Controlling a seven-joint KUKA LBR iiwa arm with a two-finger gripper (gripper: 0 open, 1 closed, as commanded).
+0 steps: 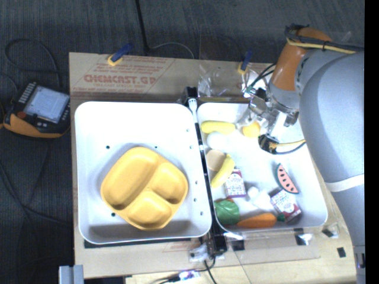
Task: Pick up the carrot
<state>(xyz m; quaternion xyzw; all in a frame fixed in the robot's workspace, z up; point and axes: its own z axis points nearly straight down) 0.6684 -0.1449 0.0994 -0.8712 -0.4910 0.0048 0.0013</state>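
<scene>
Your carrot lies in the right bin, along its near wall, orange and stretched left to right. Its left end touches a green vegetable in the bin's near left corner, and its right end sits just beside a small printed packet.

The gripper is well apart from the carrot, at the far end of the same bin, hanging off the grey arm with its orange band above the wrist. It sits low over a small yellow piece near the bin's far wall, and cables and dark wrist parts crowd the spot; you cannot tell from this view whether it is parted or closed, or whether anything is caught in it.

Between the gripper and the carrot you see other toy food: a yellow banana lying across the far left part of the bin, a second banana slanting along the left wall, a small carton just right of it, and a watermelon slice toward the right wall.

The left bin holds a yellow divided tray, lying tilted near its middle. Both bins rest on the bench, on a brown board with red lettering. A handheld controller lies on the floor off to the left.
</scene>
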